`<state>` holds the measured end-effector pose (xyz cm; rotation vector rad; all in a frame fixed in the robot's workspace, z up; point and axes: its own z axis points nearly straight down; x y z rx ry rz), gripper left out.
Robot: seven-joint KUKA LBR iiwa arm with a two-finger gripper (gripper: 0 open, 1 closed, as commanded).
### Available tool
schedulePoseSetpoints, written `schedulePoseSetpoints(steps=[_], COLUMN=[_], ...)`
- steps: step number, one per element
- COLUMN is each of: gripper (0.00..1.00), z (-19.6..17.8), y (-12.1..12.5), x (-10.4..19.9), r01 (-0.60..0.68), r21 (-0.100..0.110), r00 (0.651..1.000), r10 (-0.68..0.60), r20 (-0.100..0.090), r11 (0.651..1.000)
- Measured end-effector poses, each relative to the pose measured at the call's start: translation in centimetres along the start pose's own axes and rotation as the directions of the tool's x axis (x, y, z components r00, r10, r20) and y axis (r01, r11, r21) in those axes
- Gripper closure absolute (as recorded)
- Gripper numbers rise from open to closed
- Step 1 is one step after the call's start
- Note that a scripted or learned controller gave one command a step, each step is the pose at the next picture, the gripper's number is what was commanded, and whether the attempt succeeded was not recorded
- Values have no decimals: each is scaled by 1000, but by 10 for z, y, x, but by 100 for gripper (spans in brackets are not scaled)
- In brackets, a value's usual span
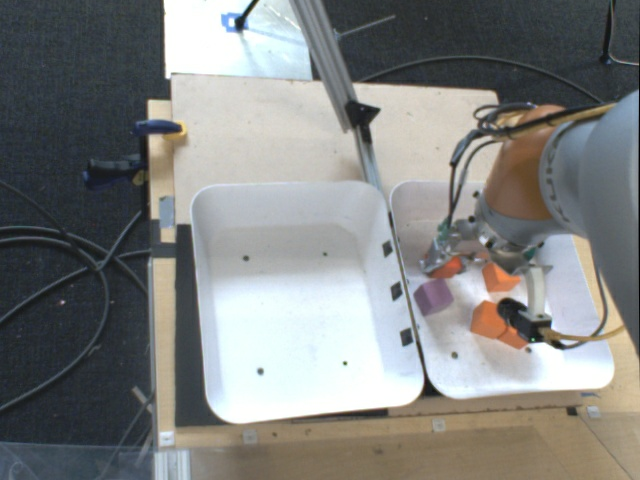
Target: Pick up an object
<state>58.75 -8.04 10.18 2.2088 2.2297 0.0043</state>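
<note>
Camera view, right bin point(590, 368): four small blocks, all lying under or beside the arm's wrist.

Item one, purple block point(433, 296): cube-like, matte, near the bin's left wall, apart from the others. It looks light and rigid, probably foam or painted wood; flat opposite faces would give two fingers a fair purchase, and it stands clear enough for a straight-down approach.

Item two, orange block point(490, 319): wedge or cube, near the bin's middle, touching or just beside some dark fittings on the arm. Likely as light and stiff as the purple one; take it across parallel faces, not the slanted side, if it has one.

Item three, orange block point(500, 277): partly hidden by the wrist, shape unclear.

Item four, small orange piece point(449, 266): right at the gripper point(443, 259), just above the purple block. Whether the fingers are spread, closed or pinching this piece, I cannot tell; the metal parts there blur together.

Left bin point(215, 208): white, shallow, a few dark specks on its floor.

None of these looks fragile or slippery; the risk is a light block skidding aside when nudged.

Markings: no brand, label or legible writing on blocks, bins or arm.
</note>
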Motion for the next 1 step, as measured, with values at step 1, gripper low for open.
schedulePoseSetpoints(steps=[1], gripper=[100], z=[-94], y=[67], x=[94], r01=[6], r21=[-9], r00=[1000], r10=[-6], r20=[-3], r11=[1000])
